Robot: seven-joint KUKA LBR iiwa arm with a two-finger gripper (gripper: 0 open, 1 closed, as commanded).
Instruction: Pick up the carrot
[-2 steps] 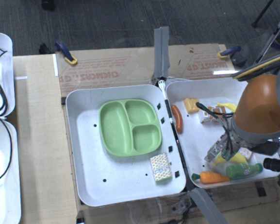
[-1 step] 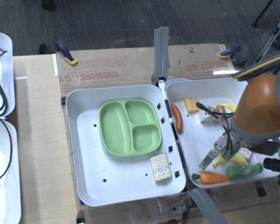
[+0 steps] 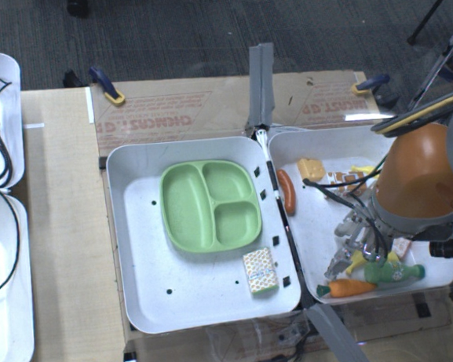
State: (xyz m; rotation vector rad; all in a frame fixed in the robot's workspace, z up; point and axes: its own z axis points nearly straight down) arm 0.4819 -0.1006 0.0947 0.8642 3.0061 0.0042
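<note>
Two shallow white bins sit side by side on a tan surface (image 3: 65, 230). The left bin (image 3: 141, 286) holds a green divided plate (image 3: 210, 205) and, nearer, a small patterned box (image 3: 260, 271). The right bin (image 3: 303, 150) holds mixed toy food, with the grey arm (image 3: 419, 175) reaching in from the right. Its pincer (image 3: 351, 256) hangs low over the near clutter; how far it is parted cannot be told, and nothing is visibly held. The carrot (image 3: 351, 287) lies just near of the pincer, against the bin's near wall, its long axis running left to right.
</note>
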